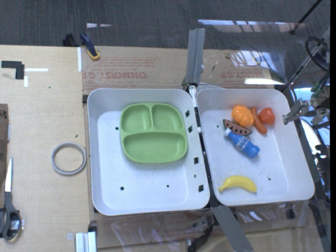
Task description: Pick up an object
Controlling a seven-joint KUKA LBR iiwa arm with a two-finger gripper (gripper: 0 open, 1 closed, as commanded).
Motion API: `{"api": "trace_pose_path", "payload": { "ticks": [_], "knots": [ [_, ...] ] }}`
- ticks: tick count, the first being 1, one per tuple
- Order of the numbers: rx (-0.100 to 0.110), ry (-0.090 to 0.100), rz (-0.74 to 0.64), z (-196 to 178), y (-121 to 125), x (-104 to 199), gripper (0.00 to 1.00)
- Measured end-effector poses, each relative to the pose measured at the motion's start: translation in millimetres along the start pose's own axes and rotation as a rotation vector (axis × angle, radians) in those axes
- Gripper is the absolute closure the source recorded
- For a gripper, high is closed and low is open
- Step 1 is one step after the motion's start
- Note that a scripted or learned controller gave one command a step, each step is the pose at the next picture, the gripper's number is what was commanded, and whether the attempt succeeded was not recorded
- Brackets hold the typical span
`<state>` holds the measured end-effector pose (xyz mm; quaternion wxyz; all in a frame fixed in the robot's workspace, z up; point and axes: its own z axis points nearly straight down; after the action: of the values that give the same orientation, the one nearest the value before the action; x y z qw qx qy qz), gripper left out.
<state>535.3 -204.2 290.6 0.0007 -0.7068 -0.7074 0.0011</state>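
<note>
I see the gripper as a small grey part at the far right, just over the right rim of the right bin; it is small and partly cut off, so I cannot tell if it is released or clenched, and I see nothing held in it; all the objects lie in this bin, to the view's left of the gripper and apart from it; nearest to it is a red piece, and just beside that lies a thin orange stick, tilted; next, further from the gripper, is a round orange fruit, touching the stick; below the fruit lies a watermelon slice, and a blue bottle lies on its side, its white cap close to the slice; a banana lies alone near the front wall of the bin, well apart from the gripper and from the other objects; the left bin, well away from the gripper, holds a green plate with three compartments; beyond it on the bench I see a grey ring and scissors at the view's left edge.
</note>
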Motion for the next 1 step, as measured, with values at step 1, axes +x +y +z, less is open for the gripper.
{"api": "trace_pose_path", "payload": {
  "ticks": [1],
  "knots": [
    [0.000,0.001,0.002,129.5,-6.0,-18.0,0.00]
  ]
}}
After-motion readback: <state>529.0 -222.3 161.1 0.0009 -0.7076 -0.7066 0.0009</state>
